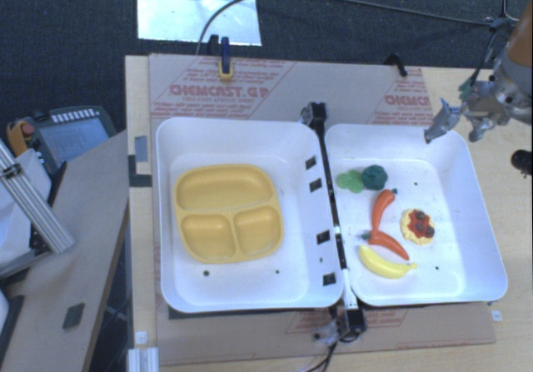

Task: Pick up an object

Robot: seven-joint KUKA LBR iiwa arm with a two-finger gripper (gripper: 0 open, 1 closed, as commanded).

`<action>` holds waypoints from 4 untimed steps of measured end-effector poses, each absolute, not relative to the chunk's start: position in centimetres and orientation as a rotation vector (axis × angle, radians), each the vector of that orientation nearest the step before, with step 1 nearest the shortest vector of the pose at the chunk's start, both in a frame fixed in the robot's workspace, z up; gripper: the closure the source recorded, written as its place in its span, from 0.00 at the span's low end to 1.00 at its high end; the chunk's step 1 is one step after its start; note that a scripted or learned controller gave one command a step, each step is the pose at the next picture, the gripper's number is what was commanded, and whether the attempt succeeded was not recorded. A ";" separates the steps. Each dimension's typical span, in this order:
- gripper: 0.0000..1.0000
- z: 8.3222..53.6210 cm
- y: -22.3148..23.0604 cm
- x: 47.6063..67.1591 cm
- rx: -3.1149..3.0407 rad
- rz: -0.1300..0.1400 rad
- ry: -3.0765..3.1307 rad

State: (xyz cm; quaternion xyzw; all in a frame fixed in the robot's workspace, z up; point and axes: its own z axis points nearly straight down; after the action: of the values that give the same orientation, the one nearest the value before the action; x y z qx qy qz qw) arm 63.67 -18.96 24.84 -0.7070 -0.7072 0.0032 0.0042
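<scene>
the pincer (456, 122), spread open and empty, is held over the right bin's (487, 229) far rim; descent onto a toy is needed.

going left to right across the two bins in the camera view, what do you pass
Yellow divided tray in the left bin → black clips along the seam → green broccoli piece → yellow banana → small pizza, all three in the right bin → gripper.

The arm (518, 54) is cut off by the right edge, only its wrist end in frame. The gripper (456, 127) is blurred. The teach pendant (71, 139) is partly covered by an aluminium profile (33, 204).
</scene>
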 end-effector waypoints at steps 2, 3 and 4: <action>0.00 19.7 -19.5 64.1 -2.220 0.001 -2.223; 0.00 15.5 -19.6 64.6 -2.218 0.000 -2.226; 0.00 11.1 -19.2 65.3 -2.215 0.000 -2.228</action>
State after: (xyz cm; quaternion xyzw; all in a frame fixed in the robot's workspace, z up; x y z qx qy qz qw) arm 65.28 -19.17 11.13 -0.7050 -0.7092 0.0000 -0.0001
